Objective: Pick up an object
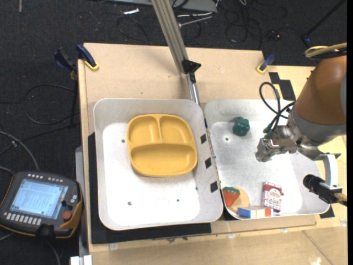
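My gripper [263, 152] hangs over the middle of the right bin [220, 115], on the grey arm with the orange band. A dark green lump [241, 126] lies in that bin's back part, to the gripper's upper left and apart from it. Near the bin's front edge lie a red and white packet [272, 196], a small blue and white block [256, 211] and an orange and green toy [232, 195]. Nothing shows between the fingers.
The left bin [110, 164] holds a yellow divided plate [162, 144]. A metal pole [171, 26] slants over the back of the bench. A teach pendant [38, 202] lies on the floor at the left. Cables hang beside the arm.
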### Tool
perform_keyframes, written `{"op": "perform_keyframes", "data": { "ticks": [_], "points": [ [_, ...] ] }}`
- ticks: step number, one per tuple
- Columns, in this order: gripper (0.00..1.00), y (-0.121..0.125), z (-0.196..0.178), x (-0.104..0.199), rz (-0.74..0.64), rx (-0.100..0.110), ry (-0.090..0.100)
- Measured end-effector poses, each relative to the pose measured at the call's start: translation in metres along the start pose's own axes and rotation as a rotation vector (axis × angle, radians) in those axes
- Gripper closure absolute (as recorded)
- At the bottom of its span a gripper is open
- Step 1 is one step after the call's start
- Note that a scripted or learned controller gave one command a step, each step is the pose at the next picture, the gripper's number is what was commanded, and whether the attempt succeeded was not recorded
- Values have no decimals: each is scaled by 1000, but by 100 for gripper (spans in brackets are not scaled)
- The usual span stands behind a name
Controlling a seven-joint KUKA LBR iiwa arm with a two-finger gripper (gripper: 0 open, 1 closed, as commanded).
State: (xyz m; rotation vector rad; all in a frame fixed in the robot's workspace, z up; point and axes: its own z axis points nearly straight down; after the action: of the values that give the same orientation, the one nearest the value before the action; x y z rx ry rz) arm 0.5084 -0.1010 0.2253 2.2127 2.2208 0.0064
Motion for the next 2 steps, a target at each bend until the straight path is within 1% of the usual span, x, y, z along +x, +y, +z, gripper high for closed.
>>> {"op": "perform_keyframes", "data": {
  "ticks": [1,2],
  "points": [
    [100,2,-40,0,0,3,0],
    [100,21,-28,41,-4,7,2]
  ]
}}
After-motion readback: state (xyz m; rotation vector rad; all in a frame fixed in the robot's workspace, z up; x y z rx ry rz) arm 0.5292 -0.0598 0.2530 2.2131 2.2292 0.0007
